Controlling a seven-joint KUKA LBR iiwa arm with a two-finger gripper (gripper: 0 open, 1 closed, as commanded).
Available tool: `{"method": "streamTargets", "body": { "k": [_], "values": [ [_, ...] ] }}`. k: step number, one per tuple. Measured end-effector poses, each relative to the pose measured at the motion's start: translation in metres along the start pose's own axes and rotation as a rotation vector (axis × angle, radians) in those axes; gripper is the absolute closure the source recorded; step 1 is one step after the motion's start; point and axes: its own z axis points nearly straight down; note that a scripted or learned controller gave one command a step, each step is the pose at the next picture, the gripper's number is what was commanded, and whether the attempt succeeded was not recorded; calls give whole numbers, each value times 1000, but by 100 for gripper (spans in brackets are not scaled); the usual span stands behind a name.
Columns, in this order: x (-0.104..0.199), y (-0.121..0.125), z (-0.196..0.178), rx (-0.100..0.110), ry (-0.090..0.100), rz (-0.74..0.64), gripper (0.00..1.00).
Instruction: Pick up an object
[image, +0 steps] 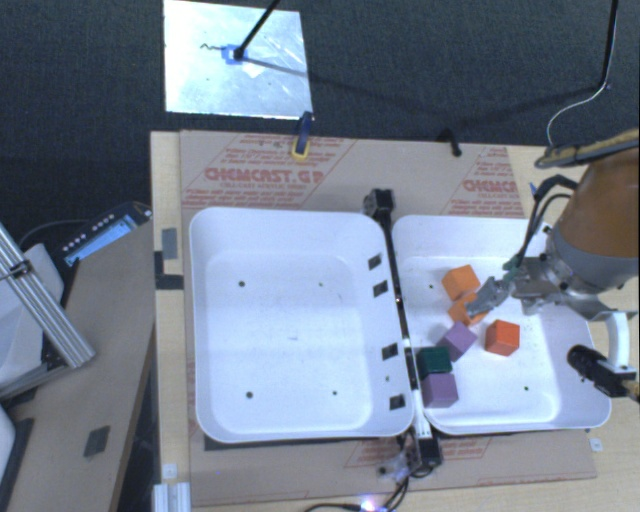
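Purple and green blocks are sitting nearest the lens at the front of the right bin (560, 405): a purple cube (439, 389) is lying close to the front left corner, and a dark green cube (434, 361) is touching it just behind, hard against the divider side. A second purple cube (459, 340) is tilting on an edge just behind the green one. An orange cube (502, 337) is resting a little to its right, apart from the others. Farther back, another orange cube (461, 281) is standing alone, and a third orange block (462, 309) is lying just in front of it, partly covered by the pincer (487, 297).

Reaching in from the right, the grey arm with its orange band (610, 210) is hanging low over the right bin, the pincer pointing left and down onto that third orange block. Whether its fingers are spread or closed, and whether they are gripping the block, is impossible to tell from this angle.

Beside it, the left bin (290, 325) is lying on the cardboard-covered table (260, 172).
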Motion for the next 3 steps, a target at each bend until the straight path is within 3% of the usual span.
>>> {"method": "streamTargets", "body": {
  "k": [1, 2, 3],
  "values": [
    [11, 88, 113, -3, -2, 3, 0],
    [-43, 137, 128, 68, 21, -10, 0],
    [-8, 36, 125, 10, 4, 3, 0]
  ]
}}
